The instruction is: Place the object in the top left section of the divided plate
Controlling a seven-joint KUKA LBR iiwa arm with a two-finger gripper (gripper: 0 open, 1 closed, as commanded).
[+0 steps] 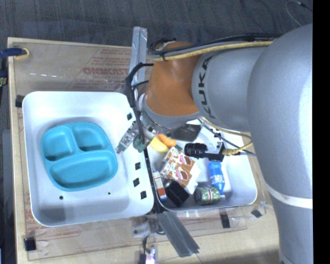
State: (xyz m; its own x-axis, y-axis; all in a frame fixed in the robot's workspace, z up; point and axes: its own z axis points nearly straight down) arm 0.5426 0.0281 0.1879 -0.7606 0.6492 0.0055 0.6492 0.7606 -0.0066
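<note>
The blue divided plate (80, 155) lies in the left white bin (38, 109), with two small sections on its far side and one large section nearer me. Its top left section (59, 142) holds nothing. My gripper (131, 141) hangs below the orange wrist band, over the wall between the two bins and just right of the plate. A small green thing (138, 143) sits right at the gripper's tip; whether it is gripped is unclear. The big grey arm hides the far half of the right bin.
The right bin (247, 194) holds an orange item (164, 142), a patterned box (180, 166), a blue bottle (215, 177), a green can (209, 195) and black pieces (176, 193). Cables trail across it. A metal bar (138, 48) stands behind the bins.
</note>
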